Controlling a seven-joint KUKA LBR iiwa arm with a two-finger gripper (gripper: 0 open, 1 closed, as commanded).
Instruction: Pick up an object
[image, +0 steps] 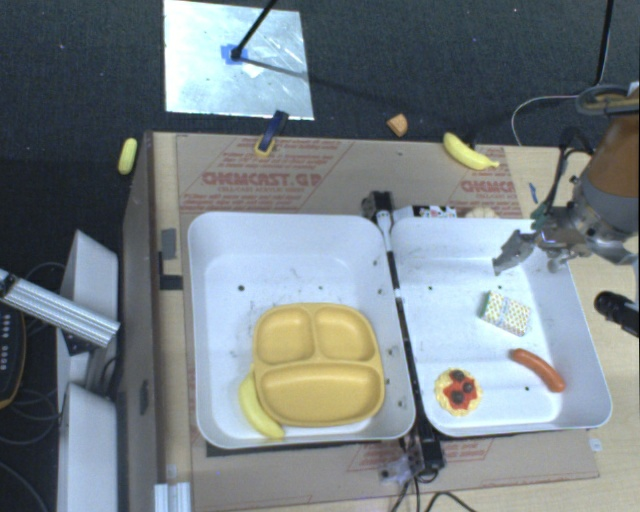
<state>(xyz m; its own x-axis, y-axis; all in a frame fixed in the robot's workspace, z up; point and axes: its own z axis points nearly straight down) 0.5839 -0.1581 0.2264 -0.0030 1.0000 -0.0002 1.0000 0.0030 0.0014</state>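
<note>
Two white bins (300, 235) sit on cardboard; the gripper (532, 252) hangs with fingers spread wide, holding nothing, a patterned packet (507, 313) just below them.

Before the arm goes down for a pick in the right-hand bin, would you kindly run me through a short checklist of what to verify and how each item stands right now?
1. Candidates present in the right bin: ok. A patterned packet, a toy sausage and a small toy pizza lie there.
2. Candidates apart from one another: ok, bare floor shows between all three.
3. End effector over the right bin: ok, above its upper part.
4. End effector lined up on a target: not ok, the packet lies below it in the view.
5. Finger opening: cannot tell.
6. Nothing already held: cannot tell.
</note>
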